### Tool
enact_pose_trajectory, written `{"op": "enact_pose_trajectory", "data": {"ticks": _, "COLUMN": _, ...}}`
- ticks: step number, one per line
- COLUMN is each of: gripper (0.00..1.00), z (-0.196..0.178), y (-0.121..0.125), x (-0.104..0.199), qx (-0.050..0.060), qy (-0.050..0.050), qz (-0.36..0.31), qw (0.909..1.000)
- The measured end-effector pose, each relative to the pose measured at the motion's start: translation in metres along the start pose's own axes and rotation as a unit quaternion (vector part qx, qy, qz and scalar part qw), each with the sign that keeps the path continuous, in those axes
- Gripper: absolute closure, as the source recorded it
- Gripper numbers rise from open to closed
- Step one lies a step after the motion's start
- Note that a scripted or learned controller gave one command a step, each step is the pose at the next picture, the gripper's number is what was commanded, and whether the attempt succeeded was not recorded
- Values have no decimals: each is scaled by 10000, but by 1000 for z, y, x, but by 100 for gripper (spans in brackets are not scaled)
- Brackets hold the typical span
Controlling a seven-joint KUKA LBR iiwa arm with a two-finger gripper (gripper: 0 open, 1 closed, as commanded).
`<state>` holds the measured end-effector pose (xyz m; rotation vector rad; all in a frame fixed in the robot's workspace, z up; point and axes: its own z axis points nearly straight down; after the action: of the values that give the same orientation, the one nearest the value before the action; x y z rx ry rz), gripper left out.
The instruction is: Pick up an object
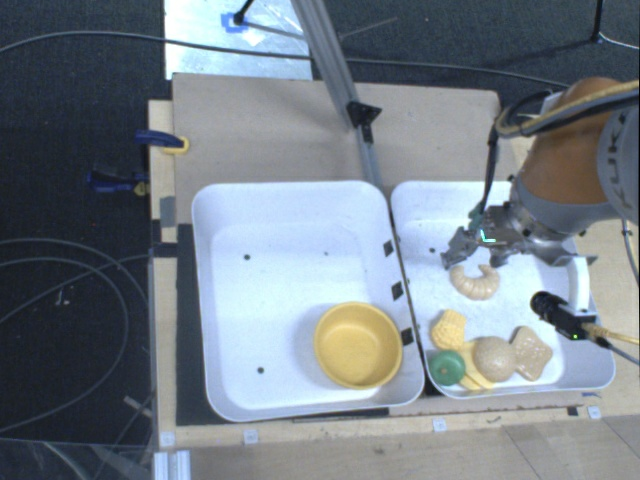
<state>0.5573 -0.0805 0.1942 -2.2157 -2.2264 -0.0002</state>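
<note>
Right now the arm [575,158] is reaching in from the right and hanging over the right bin [425,208]. Its gripper [478,256] is sitting just above a croissant [475,282], and its fingers are spread apart, one on each side. Nothing is pinched between them.

Most of the open room is lying in the back half of the right bin, where the white floor is showing. The front half is getting crowded. Toys are lying close together there, near the front wall. The wall between the two bins is standing well to the left of the gripper.

The left bin [250,228] is giving lots of room. Only a yellow bowl [358,343] is sitting in it, near the front right corner.

The croissant is looking pale tan and curved like a little moon, with its ends pointing up toward the gripper. It is lying near the middle of the right bin, apart from the waffle [449,329], the green toy [447,368], the round bun [492,357] and the cookie [530,353] in front of it.
</note>
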Motion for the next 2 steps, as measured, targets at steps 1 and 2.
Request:
{"op": "enact_pose_trajectory", "data": {"ticks": 1, "gripper": 0, "z": 0, "y": 0, "x": 0, "qx": -3, "qy": -1, "qz": 0, "qw": 10000}}
{"op": "enact_pose_trajectory", "data": {"ticks": 2, "gripper": 0, "z": 42, "y": 4, "x": -2, "qx": 10, "qy": -2, "qz": 19, "qw": 10000}}
